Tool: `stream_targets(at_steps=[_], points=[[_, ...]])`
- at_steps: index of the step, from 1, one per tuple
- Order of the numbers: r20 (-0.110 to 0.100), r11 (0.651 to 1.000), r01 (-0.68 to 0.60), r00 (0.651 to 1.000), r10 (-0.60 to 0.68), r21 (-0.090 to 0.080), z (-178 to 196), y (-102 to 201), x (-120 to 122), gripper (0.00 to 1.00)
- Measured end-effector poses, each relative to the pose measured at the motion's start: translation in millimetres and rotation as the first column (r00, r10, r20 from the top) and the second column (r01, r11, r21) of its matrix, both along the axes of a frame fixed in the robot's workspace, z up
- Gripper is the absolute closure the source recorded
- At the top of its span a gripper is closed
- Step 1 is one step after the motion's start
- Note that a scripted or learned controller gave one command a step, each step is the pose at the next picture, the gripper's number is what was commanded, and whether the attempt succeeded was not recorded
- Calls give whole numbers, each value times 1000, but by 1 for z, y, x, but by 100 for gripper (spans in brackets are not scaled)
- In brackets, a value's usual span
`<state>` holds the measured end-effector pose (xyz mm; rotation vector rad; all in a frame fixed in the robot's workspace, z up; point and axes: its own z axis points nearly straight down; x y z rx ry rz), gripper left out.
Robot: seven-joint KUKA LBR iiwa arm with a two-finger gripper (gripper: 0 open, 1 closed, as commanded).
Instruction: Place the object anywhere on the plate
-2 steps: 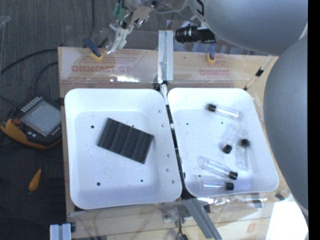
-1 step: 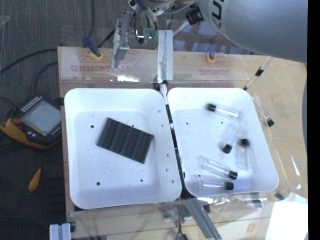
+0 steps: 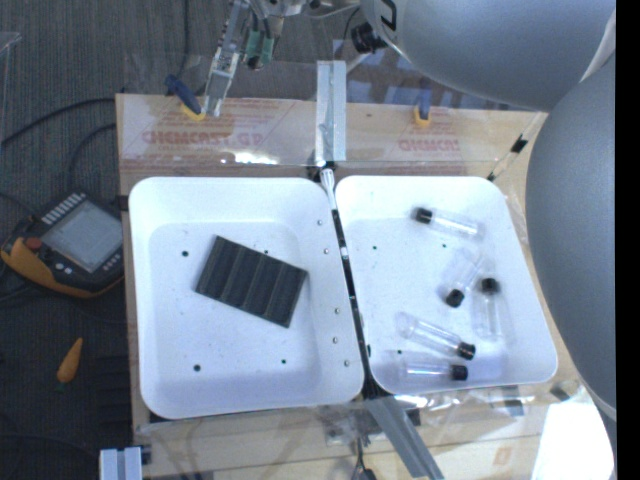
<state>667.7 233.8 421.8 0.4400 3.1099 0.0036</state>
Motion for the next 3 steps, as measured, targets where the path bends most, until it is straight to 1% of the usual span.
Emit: stream_targets(at_steps=[1,2,3], points=[[-1,976,-217,976,217,-2,12,-1,-80,100],[-2,900,-437,900,437,-1,-110,0,-150,100],[1,986,-168,986,168,-1,-52,-1,-85,100]])
